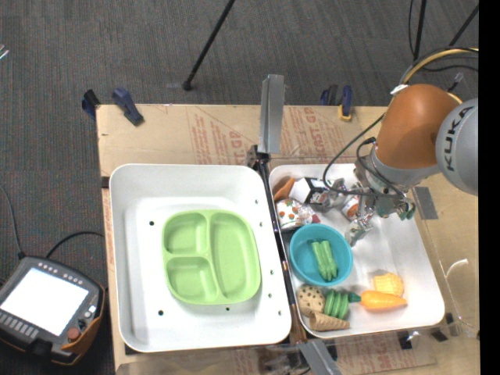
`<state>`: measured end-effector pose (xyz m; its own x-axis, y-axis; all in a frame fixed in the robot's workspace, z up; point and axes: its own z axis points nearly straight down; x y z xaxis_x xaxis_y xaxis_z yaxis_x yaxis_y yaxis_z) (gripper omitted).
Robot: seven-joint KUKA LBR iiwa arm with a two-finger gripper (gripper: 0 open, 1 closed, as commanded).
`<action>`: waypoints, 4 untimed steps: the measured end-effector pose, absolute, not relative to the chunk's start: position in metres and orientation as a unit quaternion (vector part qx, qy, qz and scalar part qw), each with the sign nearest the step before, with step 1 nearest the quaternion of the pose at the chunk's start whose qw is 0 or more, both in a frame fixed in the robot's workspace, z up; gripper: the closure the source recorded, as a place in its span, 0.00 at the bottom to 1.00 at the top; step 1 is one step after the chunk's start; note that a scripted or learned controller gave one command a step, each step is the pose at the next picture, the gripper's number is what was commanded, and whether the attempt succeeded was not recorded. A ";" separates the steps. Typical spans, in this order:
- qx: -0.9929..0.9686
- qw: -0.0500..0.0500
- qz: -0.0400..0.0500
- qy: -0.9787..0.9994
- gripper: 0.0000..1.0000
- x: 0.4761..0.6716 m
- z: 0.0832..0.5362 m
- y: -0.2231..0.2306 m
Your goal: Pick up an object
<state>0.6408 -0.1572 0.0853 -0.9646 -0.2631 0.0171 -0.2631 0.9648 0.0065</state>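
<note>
Two white bins sit side by side, and I place everything against the one blue bowl (301,250) in the right bin (432,283). Nearest me, in front of the bowl, I count one cone (326,323), one speckled cookie (311,296), one ribbed green piece (337,303), one carrot (382,300) and one yellow piece (388,283). Inside the bowl lie green pods (323,259); two, I think. Left of the bowl, the left bin (125,209) holds one green divided plate (211,256).

Just behind the bowl are one spotted cup (287,212) and one orange-brown piece (283,187). Behind and to its right hangs the gripper (361,226), low over bare bin floor; I cannot tell whether it is spread or pressed together, and I see nothing held.

No single target is named. The closest candidates are the small cluttered pieces (320,196) behind the bowl, too jumbled to count.

My worries are that a descent from here would close on bare floor, clip the bowl's rim and shove it, or snag two crowded pieces together.
</note>
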 end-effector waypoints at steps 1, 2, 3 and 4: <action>0.138 -0.001 0.001 -0.990 0.00 0.560 0.088 -0.152; 0.127 -0.006 0.004 -0.992 0.00 0.620 0.092 -0.131; 0.047 -0.006 0.003 -0.999 0.00 0.548 0.091 -0.117; 0.037 0.012 -0.003 -0.999 0.00 0.639 0.083 -0.142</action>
<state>0.6393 -0.1421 0.0833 -0.9970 -0.0733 0.0245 -0.0732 0.9973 0.0062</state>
